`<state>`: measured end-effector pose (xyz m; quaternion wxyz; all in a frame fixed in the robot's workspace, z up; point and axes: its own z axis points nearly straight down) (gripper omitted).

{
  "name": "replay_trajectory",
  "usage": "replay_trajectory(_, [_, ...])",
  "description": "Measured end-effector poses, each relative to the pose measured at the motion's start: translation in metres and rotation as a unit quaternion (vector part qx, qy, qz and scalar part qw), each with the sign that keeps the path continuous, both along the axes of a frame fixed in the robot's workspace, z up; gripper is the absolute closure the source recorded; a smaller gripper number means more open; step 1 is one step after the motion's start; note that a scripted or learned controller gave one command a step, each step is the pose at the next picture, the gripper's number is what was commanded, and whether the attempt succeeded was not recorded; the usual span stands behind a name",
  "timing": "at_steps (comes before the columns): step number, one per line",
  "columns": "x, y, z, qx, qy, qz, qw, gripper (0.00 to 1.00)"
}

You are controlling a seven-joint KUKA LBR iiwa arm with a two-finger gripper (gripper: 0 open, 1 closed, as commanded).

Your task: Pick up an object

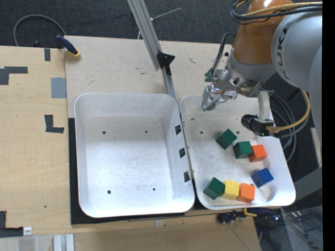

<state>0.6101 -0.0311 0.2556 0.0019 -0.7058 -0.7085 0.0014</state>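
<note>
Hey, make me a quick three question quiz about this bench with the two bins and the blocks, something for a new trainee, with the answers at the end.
1. True or false: all the blocks lie in the right bin.
2. How many blocks are there in total? A) five B) seven C) nine
3. Fill in: in the row of three touching blocks at the near edge, the middle one is ____.

Key
1. True. The left bin holds no blocks.
2. B. Three green, two orange, one yellow, one blue block.
3. Yellow. The yellow block sits between a green block and an orange block. The end effector hangs over the right bin's far corner, away from that row.
</note>
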Motion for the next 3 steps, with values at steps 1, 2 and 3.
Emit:
replay_trajectory(1, [-0.033, 0.033, 0.000, 0.0002, -0.001, 0.000, 1.0000, 1.00])
replay_trajectory(2, [-0.067, 0.068, -0.019, -0.0002, 0.001, 0.000, 1.0000, 1.00])
replay_trajectory(3, [-0.102, 0.111, -0.033, 0.0001, 0.000, 0.001, 1.0000, 1.00])
